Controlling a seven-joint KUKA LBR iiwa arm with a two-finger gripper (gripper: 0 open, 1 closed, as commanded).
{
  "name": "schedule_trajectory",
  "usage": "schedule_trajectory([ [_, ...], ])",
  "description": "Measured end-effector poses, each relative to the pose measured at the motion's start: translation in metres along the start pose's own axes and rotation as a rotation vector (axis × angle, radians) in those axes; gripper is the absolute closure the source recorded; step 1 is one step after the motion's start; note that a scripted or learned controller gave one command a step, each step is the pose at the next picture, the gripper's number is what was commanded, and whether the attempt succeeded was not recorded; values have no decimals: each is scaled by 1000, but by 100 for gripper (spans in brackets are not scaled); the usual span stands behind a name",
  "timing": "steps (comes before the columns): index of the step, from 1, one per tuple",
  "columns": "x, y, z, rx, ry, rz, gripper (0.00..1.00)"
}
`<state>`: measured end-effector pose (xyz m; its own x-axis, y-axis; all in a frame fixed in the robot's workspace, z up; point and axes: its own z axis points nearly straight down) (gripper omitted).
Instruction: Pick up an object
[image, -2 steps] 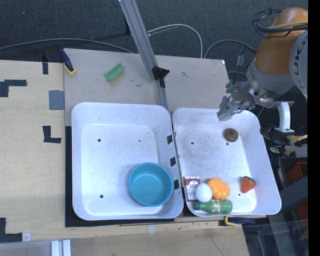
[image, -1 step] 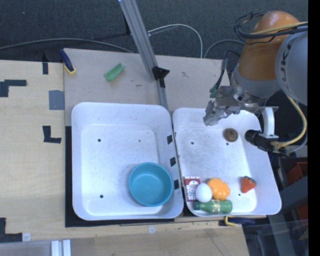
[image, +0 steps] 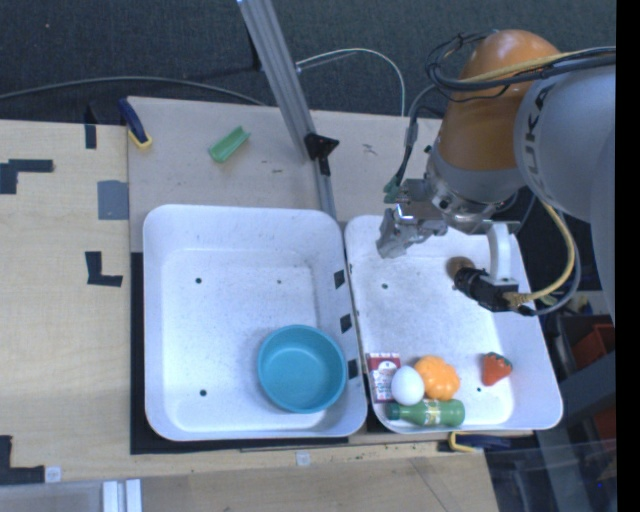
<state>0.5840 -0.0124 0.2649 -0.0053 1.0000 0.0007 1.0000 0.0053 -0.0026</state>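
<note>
End effector (image: 398, 238), grip state unclear, hovers at upper right bin (image: 520, 400); descend squarely toward the lower-edge orange fruit (image: 438, 376).

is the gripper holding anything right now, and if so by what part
Nothing is held. The gripper hangs over the bare upper end of the right bin, well apart from the items clustered at its lower edge.

Green block (image: 228, 144) lies on bench (image: 60, 300) behind left bin; blue-and-yellow clamp (image: 134, 125) near it; metal pole (image: 287, 90) slants across.
</note>
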Motion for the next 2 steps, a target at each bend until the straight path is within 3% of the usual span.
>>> schedule_trajectory([
  [2, 97, -32, 19, 1, 1, -2, 100],
])
